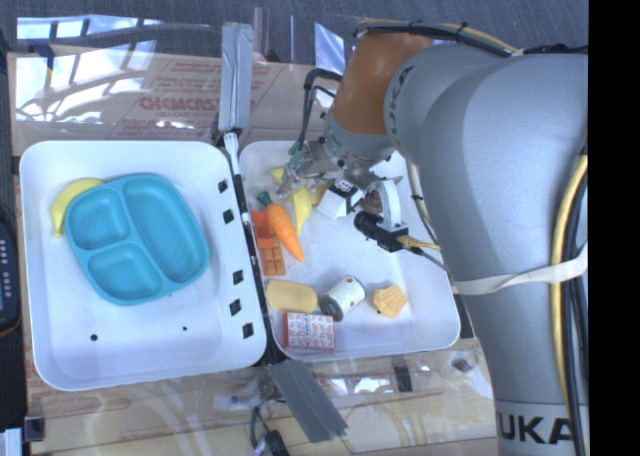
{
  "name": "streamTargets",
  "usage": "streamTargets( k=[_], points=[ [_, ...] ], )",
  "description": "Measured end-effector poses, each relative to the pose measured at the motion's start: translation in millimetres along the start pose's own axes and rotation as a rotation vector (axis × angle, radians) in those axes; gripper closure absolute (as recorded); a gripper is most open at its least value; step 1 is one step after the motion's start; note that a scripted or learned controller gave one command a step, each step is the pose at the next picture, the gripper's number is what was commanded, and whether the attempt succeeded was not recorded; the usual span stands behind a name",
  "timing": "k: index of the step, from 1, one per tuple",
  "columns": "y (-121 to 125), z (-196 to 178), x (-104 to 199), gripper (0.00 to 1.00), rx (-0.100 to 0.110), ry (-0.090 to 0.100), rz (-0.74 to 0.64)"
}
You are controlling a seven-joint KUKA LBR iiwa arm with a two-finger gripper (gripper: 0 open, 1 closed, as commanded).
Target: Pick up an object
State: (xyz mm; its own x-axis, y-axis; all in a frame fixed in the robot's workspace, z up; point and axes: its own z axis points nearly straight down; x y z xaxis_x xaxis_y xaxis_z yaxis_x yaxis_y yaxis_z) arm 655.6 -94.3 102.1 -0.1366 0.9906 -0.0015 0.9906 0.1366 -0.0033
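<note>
The arm [480, 144] reaches in from the right, its orange band [375, 79] above the upper part of the right bin [425, 329]. The gripper [305, 179] hangs low over that bin's upper left corner, amid a cluster of small things; whether its fingers are spread or pressed together I cannot tell.

Just below the gripper, toward the frame's centre, lies a carrot [285, 231], tilted, beside an orange block [270, 254]. A yellow piece [301, 208] sits right by the gripper's tip. Nothing can be seen gripped.

Lower in the same bin lie a yellow bun [291, 295], a white cup [346, 295], a cracker [390, 300] and a small box [310, 330].

In the left bin [60, 344], a blue tray [135, 237] rests over a banana [68, 198].
</note>
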Motion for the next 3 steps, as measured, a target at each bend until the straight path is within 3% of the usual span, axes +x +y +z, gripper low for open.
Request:
streamTargets(
  k=[1,2,3],
  points=[
    [11.6,-94.4,64.4,1.00,-0.009,0.001,0.062],
    [9.8,-89.8,67.9,1.00,0.001,0.002,0.038],
    [1.1,-88.2,92.7,1.00,0.005,0.002,0.148]
  ],
)
